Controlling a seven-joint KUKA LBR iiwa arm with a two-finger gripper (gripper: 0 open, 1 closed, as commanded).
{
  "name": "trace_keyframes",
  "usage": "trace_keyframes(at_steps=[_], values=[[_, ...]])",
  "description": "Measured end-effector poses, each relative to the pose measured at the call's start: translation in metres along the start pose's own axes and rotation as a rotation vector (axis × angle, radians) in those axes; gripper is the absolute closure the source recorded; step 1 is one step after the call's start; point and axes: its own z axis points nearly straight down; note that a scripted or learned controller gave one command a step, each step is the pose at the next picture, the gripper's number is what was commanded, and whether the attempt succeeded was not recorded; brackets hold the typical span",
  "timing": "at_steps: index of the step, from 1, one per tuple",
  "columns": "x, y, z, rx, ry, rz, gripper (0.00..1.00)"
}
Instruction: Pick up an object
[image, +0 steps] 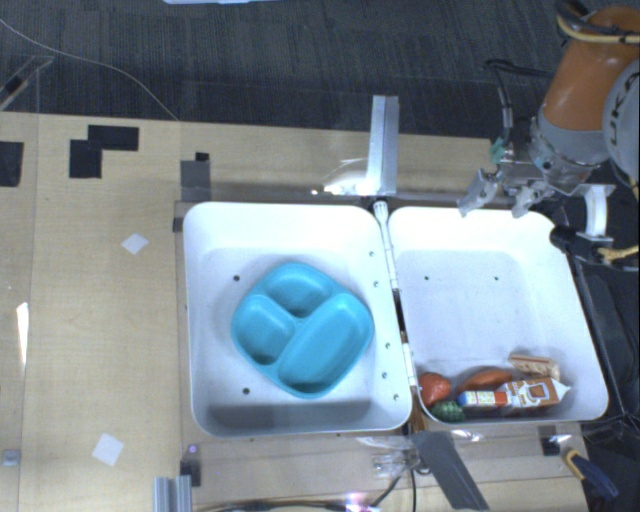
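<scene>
Above the far right corner of the right bin (500, 290) we see the gripper (497, 196), hanging from the grey arm (590, 85) with its orange band. Its 2 fingers (472, 198) point down and stand apart, with bare space between them; they hold nothing. The gripper sits over the bin's far rim, well apart from everything lying inside.

Along the near edge of the right bin we count a small cluster of objects. An orange carton (520, 397) lies flat on its side near the near right corner. Just behind it lies a brown oblong piece (485, 379), and a tan stick-like item (531, 363) lies tilted at the carton's far right end. Toward the near left corner a red rounded piece (434, 387) sits just beside a small green item (448, 409). We cannot tell whether these 2 touch.

Near the middle of the left bin (215, 250) rests a blue divided plate (302, 328) with 3 compartments, lying flat and clear of the bin walls. Both bins stand side by side on the wooden bench (90, 300), meeting at a metal divider (384, 145).
</scene>
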Motion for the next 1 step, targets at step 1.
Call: trace_keyframes(at_steps=[1], values=[[0.0081, -0.0981, 0.1035, 0.005, 0.000, 0.285, 0.00]])
